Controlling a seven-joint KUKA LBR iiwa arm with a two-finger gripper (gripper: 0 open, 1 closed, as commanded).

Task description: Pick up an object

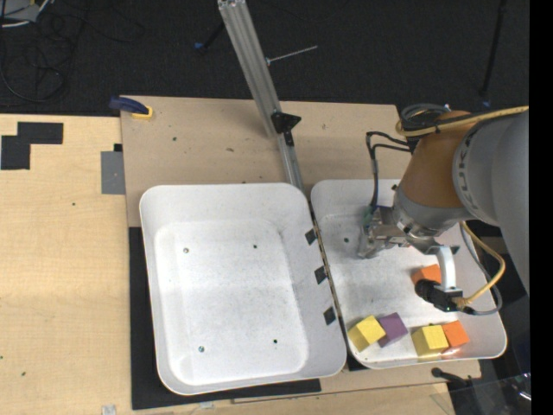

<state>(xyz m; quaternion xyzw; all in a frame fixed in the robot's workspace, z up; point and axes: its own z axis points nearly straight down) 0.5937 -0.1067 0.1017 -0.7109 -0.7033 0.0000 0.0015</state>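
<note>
Partly hiding behind the arm's white cable fitting (447, 271): an orange block (429, 274); blurring at the gripper (374, 239), fingers unreadable.

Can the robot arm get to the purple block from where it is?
Probably yes. The purple block sits near the front of the right bin, beside a yellow block. The end effector hangs over bare bin floor further back, with nothing lying between them.

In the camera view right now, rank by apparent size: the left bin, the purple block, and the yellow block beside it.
1. Left bin, by far the largest.
2. and 3. Purple block and the yellow block touching it look alike in size; I would not rank one above the other.
</note>
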